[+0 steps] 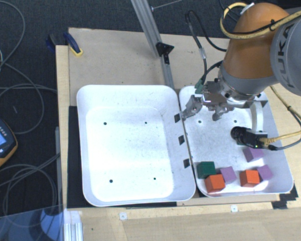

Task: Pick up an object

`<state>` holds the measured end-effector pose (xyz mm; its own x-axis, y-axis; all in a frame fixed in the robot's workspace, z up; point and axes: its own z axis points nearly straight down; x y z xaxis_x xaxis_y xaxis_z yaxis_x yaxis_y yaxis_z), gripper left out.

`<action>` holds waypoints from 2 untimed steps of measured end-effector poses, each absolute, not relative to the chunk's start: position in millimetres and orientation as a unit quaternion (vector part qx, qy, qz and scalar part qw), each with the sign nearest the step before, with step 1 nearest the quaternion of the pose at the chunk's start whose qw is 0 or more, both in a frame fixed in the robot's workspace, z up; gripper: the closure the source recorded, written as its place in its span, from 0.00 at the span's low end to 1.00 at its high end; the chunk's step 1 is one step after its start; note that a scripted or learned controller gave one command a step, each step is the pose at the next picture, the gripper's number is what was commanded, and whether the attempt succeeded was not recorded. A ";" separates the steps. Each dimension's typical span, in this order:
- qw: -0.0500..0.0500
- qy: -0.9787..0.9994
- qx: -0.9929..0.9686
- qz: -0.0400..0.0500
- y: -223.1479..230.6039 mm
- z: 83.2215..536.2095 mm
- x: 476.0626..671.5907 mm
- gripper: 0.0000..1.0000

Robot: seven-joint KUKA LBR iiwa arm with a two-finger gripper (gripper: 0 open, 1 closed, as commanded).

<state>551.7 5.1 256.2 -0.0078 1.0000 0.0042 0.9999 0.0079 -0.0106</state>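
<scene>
The grey arm with its orange band hangs over the upper part of the right-hand shallow white bin (271, 134), and the two-finger gripper (205, 107) carries nothing; whether it is spread or closed cannot be told from this slanted look. This reads as the approach step: a descent toward a block comes next, probably lower in the frame. Along that bin's bottom edge sit a dark green cube (206, 168), two orange cubes (215, 183) (249, 177) and three pale purple blocks (228, 174) (264, 172) (253, 153). The left-hand white bin (90, 109) lies alongside.
</scene>
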 end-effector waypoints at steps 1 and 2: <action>-0.004 -0.705 -0.709 -0.001 -89.1 281.9 605.5 0.00; -0.006 -0.704 -0.710 -0.001 -216.2 390.9 556.6 0.00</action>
